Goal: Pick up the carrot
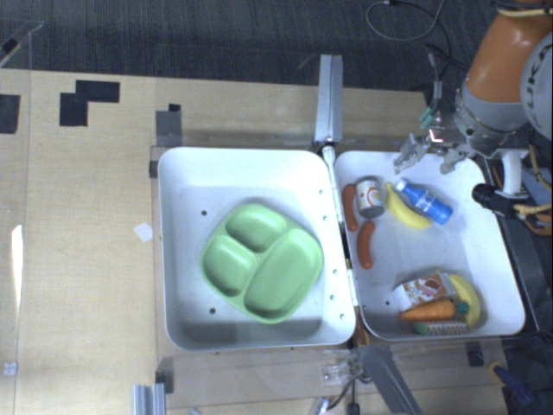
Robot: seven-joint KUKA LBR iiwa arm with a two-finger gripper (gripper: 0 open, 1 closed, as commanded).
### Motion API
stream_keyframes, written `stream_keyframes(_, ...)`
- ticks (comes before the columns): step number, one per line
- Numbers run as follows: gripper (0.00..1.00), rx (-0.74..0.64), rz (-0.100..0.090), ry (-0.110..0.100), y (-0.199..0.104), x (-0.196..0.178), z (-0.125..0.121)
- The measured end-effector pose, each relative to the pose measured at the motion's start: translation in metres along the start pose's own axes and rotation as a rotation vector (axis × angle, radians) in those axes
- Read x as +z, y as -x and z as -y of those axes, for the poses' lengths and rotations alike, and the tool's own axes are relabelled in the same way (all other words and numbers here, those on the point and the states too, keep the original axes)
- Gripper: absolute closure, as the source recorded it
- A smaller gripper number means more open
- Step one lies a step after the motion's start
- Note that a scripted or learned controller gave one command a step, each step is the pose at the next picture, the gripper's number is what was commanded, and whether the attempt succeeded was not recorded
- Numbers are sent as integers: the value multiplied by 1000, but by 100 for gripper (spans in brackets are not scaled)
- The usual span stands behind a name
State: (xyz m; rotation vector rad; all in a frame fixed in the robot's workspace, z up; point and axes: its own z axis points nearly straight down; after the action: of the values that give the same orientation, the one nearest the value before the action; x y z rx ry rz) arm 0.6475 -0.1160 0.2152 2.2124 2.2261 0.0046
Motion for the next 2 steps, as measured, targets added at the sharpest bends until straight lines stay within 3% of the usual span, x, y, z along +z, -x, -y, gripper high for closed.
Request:
stream_keyframes(1,0,139,0,-2,11,76,64)
stream_keyframes(2,0,44,1,6,37,126,65)
